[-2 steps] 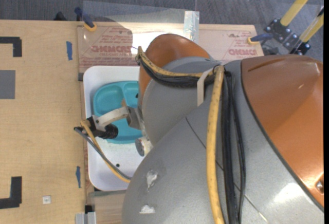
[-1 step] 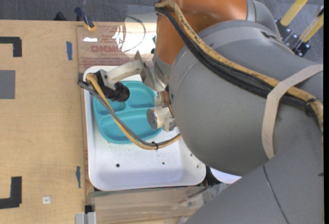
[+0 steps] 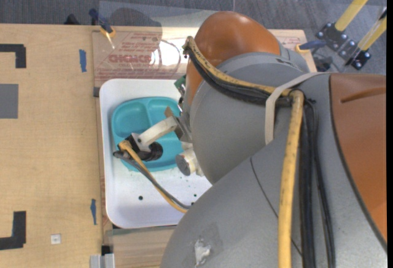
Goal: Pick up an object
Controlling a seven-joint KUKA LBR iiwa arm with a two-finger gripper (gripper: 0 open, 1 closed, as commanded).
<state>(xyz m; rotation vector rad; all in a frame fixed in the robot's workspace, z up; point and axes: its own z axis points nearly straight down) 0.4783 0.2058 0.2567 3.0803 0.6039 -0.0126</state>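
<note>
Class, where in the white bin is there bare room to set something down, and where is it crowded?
Bare: the white bin floor, lower left, between teal tray and bottom rim. Crowded: the tray's right side, under the arm.

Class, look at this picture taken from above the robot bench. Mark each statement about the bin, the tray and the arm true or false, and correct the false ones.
1. A teal tray lies inside the white bin. True.
2. The teal tray is divided into compartments. True.
3. The arm reaches in from the view's left. False: it comes in from the right and covers the white bin's right side.
4. The teal tray rests on the wooden board. False: it lies in the white bin, and the wooden board is to the bin's left.
5. The arm is grey with an orange part. True.
</note>
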